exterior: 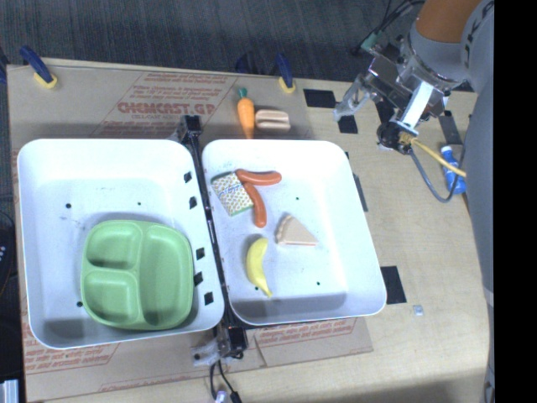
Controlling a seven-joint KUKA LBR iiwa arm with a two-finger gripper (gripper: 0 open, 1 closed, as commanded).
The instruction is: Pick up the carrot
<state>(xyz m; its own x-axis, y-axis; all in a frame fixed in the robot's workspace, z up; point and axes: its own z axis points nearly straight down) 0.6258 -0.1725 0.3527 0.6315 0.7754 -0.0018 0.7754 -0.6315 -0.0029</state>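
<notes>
Brown cardboard surface (151,99) under two shallow white bins, dark floor beyond. Left bin (50,166) with a green divided plate (138,275). Right bin (336,250) with a banana (258,264), a sandwich wedge (294,232), sausages (260,177) and a patterned square block (232,193).

Carrot (245,116) in neither bin: flat on the cardboard just behind the right bin's far rim, green top away from the bin, orange tip toward it and close to the rim. Just beside it, on the view's right, a small hot-dog bun (272,121); touching or not, hard to tell.

Claw (357,99) up at the view's right, over bare surface past the right bin's far corner, well apart from the carrot. Wide or narrow: cannot tell from this angle. Nothing visibly held.

Looks like a moulded toy, so probably light, stiff and smooth, not fragile. Likely slippery along the taper, prone to squirting toward the tip if pinched low. Best taken across the thick orange shoulder just below the green top, closing across the short width. Little room on the bun side, so likely needs a careful descent to avoid nudging the bun or rolling the carrot against the rim.
</notes>
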